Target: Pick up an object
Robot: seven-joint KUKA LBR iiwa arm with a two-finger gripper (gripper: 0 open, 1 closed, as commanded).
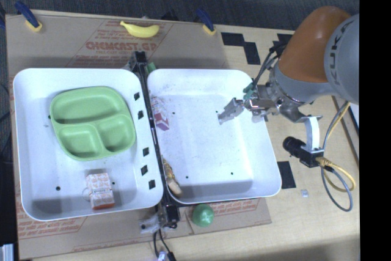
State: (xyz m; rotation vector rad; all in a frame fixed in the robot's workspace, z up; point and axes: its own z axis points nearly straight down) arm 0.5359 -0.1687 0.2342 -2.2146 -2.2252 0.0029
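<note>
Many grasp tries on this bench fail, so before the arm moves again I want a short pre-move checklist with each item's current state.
1. Gripper over the right bin: ok, it sits above the bin's right half.
2. Object between the fingers: cannot tell, the view is too small and blurred.
3. Target within the right bin: ok, a small red and white packet lies at its left wall.
4. Second candidate: ok, a tan item rests in the bin's lower left corner.
5. Left bin contents apart from the arm: ok, green tray and snack box lie there.
</note>
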